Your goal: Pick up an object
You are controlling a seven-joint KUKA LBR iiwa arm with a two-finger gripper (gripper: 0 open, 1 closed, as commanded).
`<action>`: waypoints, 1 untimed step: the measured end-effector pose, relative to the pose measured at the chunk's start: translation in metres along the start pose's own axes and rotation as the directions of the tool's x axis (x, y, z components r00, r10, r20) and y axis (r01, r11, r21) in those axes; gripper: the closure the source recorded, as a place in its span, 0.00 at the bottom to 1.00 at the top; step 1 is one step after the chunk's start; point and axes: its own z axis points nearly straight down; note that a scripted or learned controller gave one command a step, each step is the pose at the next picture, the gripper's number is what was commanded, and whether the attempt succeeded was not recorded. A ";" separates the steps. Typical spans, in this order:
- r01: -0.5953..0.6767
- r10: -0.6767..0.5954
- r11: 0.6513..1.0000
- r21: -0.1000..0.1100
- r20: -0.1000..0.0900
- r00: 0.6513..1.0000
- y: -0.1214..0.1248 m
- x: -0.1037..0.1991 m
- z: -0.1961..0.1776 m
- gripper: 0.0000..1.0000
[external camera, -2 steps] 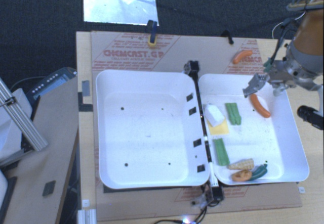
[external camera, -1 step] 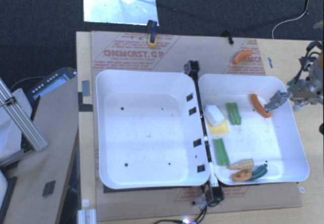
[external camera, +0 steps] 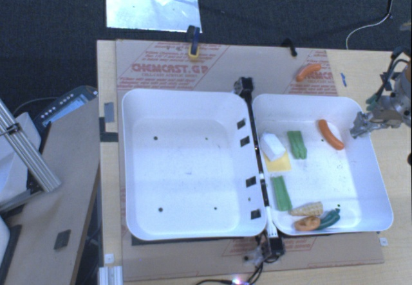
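Note:
The right bin (external camera: 367, 174) holds several small toy foods. An orange carrot (external camera: 331, 134) lies near its far right corner. A white block (external camera: 272, 145) rests on a yellow slice (external camera: 279, 161) by the left wall, with a green piece (external camera: 296, 144) beside them. Another green piece (external camera: 280, 192) lies lower down. At the front sit a tan piece (external camera: 306, 208), an orange piece (external camera: 307, 222) and a dark green pepper (external camera: 329, 217). My gripper (external camera: 362, 125) hangs at the bin's right rim, just right of the carrot, with nothing seen in it.
The left bin (external camera: 187, 161) stands beside the right one, split by a black-clipped divider (external camera: 254, 155). An orange toy (external camera: 309, 71) lies on the cardboard behind the bins. A yellow and blue clamp (external camera: 193, 42) sits at the back edge.

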 end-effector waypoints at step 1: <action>-0.004 0.004 1.000 0.012 -0.005 1.000 -0.063 0.010 0.059 1.00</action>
